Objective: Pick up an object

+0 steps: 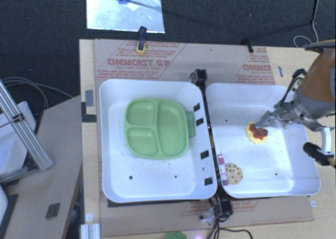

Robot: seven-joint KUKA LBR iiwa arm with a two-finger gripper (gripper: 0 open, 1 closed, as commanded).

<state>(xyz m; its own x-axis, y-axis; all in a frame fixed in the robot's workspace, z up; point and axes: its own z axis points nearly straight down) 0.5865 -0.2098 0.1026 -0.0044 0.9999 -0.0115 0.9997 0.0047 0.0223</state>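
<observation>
My gripper (pixel 265 122) reaches in from the right over the right bin (pixel 294 180), and its tip sits at the upper edge of the small toy food piece (pixel 256 133), touching or nearly touching it; I cannot tell how the gripper is set, and I see nothing held in it. The toy lies flat in the upper middle of the right bin, well clear of the walls. It is a lumpy yellow blob with a red patch on top towards its upper left, and it looks like soft moulded plastic or rubber. It is roughly round, so I can make out no clear long axis and no way that it points. Near the lower left corner of the same bin, close to the wall between the two bins, a cookie (pixel 232 173) lies flat: a tan round disc with dark specks. In the left bin (pixel 152 190) a pale green tray (pixel 157 128) with three rounded compartments lies slightly turned, smooth and matt, with a small tab on its right edge. Both bins are shallow, white and glossy, with rounded corners. They rest on a brown cardboard sheet (pixel 157 59) with red print, which lies on the bench (pixel 86 75).
</observation>
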